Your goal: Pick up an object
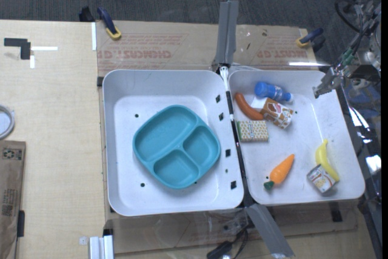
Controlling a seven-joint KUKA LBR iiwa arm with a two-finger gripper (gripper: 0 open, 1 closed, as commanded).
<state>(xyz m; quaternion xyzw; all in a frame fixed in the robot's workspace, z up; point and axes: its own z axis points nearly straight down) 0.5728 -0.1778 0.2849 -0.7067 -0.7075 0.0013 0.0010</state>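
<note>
The right bin (339, 124) holds several objects. A blue bottle (273, 91) lies at the back. Beside it are an orange-red sausage (247, 107) and a small red and white carton (279, 114). A green patterned packet (253, 130) lies against the left wall. Toward the front are a toy carrot (280, 170), a yellow banana (325, 159) and a small can (321, 179). My gripper (328, 82) hangs at the bin's back right rim, above and to the right of the bottle, with nothing visibly in it. Most of the arm is cut off at the right edge.
A teal divided plate (177, 146) lies in the left bin (118, 130). A grey post (227, 33) stands behind the wall between the bins. Clamps (109, 24) (310, 39) grip the cardboard at the back. A tape roll (3, 123) and a brown bag (9, 179) lie far left.
</note>
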